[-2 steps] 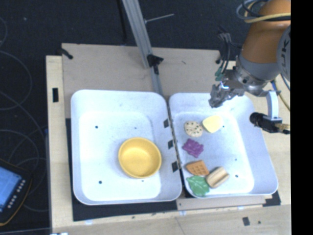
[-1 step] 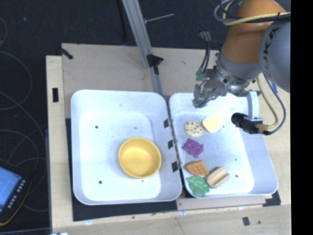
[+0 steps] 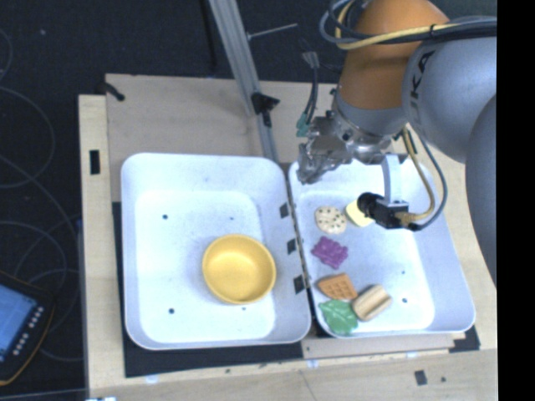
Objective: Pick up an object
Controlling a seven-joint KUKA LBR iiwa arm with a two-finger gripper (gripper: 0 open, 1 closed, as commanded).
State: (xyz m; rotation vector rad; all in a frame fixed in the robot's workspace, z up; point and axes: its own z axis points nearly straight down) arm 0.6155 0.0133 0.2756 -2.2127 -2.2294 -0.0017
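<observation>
My gripper hangs over the far left corner of the right bin, above the bin floor and beyond the objects. Nothing shows between its fingers. In the right bin lie a round speckled cookie, a pale yellow piece beside it, a purple block, an orange cracker, a green toy and a tan bread roll. A yellow bowl sits in the left bin.
A grey metal pole slants up from between the bins at the back. Cables and a black fitting dangle from the wrist over the right bin. A tablet lies at the lower left, off the bench.
</observation>
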